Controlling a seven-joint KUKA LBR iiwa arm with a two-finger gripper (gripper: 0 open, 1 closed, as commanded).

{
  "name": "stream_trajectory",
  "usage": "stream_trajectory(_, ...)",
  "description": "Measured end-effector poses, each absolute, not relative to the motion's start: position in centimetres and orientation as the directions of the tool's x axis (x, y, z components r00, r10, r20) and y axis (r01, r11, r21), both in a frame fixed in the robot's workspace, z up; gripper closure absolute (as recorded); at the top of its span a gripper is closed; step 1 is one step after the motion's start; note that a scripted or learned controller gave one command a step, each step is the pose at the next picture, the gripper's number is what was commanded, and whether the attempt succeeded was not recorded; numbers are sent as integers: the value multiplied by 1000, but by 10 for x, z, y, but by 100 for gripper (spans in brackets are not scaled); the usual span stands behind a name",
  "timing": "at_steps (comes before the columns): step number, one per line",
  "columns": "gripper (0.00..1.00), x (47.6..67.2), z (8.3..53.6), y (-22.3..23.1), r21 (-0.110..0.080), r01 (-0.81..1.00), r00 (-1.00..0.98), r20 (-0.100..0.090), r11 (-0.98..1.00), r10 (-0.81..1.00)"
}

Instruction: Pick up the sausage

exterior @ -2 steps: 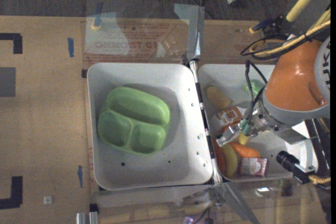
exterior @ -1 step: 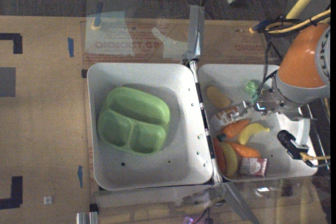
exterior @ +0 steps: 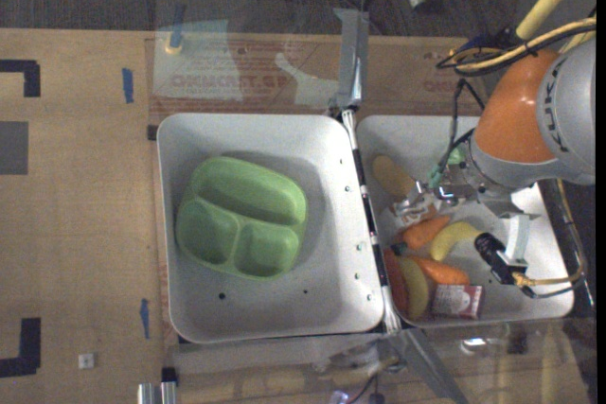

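Green tray in left bin, food items in right bin

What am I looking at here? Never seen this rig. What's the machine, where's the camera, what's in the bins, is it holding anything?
One fixed camera looks down at a slant on a bench with two shallow white bins. The grey and orange robot arm reaches in from the right. Its gripper hangs over the right bin, above toy food: a carrot, a banana, a tan piece, a small packet. The left bin holds a green divided tray. I can't pick out the sausage, nor see anything held.
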State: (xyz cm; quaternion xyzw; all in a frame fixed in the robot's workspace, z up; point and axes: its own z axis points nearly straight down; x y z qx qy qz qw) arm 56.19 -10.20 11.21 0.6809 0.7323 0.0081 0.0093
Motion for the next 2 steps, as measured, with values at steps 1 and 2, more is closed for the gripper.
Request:
stream_trajectory(1, 0, 534, 185, -30, 3, 952, -307, -2, 307, 952)
stream_trajectory(2, 0, 479, 184, -66, -1, 883, -469, 2, 469, 883)
